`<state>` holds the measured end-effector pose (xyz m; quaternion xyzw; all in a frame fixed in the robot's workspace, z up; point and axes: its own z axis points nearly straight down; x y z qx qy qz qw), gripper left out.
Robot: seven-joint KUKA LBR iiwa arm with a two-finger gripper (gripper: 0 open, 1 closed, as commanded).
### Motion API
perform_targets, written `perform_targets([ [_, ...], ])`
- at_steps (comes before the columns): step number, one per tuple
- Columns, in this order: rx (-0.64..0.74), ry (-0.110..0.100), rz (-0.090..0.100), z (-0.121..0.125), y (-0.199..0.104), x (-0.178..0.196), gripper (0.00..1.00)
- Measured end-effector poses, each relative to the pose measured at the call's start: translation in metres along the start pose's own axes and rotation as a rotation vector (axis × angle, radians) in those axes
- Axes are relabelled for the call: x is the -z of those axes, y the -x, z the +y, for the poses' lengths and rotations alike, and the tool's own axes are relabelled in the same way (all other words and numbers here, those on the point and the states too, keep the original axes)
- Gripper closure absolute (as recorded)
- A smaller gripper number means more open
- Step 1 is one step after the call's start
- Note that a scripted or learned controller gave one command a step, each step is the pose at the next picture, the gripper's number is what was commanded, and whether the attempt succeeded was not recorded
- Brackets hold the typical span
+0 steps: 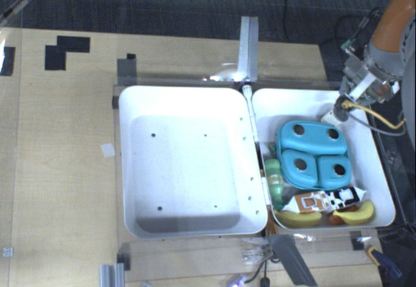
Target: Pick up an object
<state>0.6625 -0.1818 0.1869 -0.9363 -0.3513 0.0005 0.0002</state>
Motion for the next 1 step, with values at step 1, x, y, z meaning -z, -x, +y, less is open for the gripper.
perform_targets([
  [1,-0.508,-0.001,0.000,-0.0014,0.0097,-0.0004,1.00],
])
